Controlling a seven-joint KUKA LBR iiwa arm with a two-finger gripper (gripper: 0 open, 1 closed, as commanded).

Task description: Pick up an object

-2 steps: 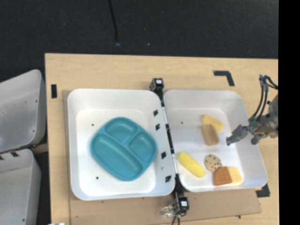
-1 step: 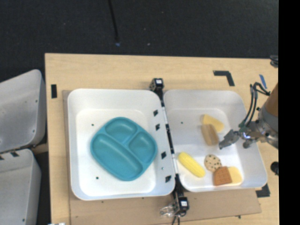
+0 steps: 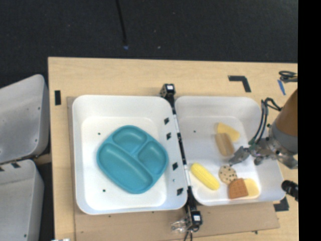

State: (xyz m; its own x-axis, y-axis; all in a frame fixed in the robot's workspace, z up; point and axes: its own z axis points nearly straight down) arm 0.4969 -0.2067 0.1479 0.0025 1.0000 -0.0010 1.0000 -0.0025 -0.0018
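The right bin (image 3: 200, 109) holds several toy foods. A yellow corn cob (image 3: 204, 176) lies near its front left, with a speckled cookie (image 3: 227, 174) beside it. An orange-brown slice (image 3: 237, 189) lies against a yellow piece (image 3: 251, 186) at the front. A tan roll (image 3: 224, 144) lies under a yellow wedge (image 3: 228, 131) in the middle. My gripper (image 3: 249, 157) hangs low over the bin's right side, just right of the roll and above the cookie. It is open, its fingers spread, with nothing between them.
The left bin (image 3: 85, 109) holds a blue divided plate (image 3: 132, 158). A ridge with black clips (image 3: 176, 134) separates the two bins. Dark cables (image 3: 263, 117) hang by the arm's wrist at the right bin's far right corner.
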